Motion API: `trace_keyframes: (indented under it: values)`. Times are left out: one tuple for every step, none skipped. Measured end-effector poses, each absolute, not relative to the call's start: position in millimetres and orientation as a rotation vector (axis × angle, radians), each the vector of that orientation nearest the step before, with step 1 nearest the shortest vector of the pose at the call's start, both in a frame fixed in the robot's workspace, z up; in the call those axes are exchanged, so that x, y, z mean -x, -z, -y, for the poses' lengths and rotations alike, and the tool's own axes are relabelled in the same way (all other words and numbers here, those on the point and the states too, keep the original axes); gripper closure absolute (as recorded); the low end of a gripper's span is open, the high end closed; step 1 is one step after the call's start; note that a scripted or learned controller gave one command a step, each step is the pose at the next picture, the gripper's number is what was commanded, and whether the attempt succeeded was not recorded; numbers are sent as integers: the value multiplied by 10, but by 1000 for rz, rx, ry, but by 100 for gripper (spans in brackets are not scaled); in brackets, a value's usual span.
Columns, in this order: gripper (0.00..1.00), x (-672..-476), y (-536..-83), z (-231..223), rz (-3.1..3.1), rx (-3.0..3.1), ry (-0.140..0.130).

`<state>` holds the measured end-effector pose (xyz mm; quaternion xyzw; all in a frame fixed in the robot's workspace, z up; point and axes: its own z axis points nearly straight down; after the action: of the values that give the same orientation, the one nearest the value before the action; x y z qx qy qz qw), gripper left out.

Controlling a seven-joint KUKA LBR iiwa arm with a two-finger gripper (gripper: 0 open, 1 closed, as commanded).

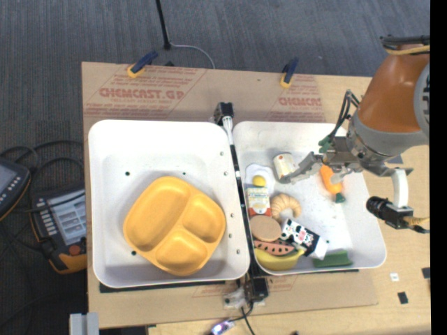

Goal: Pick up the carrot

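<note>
A grey KUKA arm with an orange band reaches in from the right over a cardboard-covered surface (140,96) bearing two shallow white plastic bins, caught mid-attempt at a toy carrot. Farthest from the gripper, in the left white bin (112,145), lies a yellow plastic divided plate (174,223), tilted slightly and well apart from the action. Across the divide, the right white bin (363,250) holds a crowd of play food along its left wall, all to the gripper's left and nearer the camera: a white fried-egg toy (258,178), a small bottle with a yellow label (258,199), a tan croissant (286,204), a brown round patty (265,229), a watermelon slice (271,243), a yellow banana (279,259), a black-and-white spotted carton (300,235) and a flat green piece (337,259). A white roll of tape (283,164) sits just left of the gripper (312,166), whose grey finger (297,172) slants down toward the bin floor; whether the gripper is spread or pressed together cannot be told from this angle. The small orange carrot with a green top (330,181) lies just right of the gripper on the bin floor, partly under the wrist, apparently not held. It looks light, rigid and smooth, likely slippery plastic; a grasp across its thicker orange middle seems surest.
</note>
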<state>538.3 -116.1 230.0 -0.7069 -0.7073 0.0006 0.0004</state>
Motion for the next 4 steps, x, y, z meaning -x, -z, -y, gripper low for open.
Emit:
trace_keyframes:
  values:
    - [0, -5610, -1632, 1799, 2113, 2324, -4]
    - [0, -5952, -1100, 1988, 1932, 2494, 14]
    - [100, -5939, -1189, 1996, 1930, 2492, 8]
    - [100, -5523, -1425, 1956, 1990, 2430, -3]
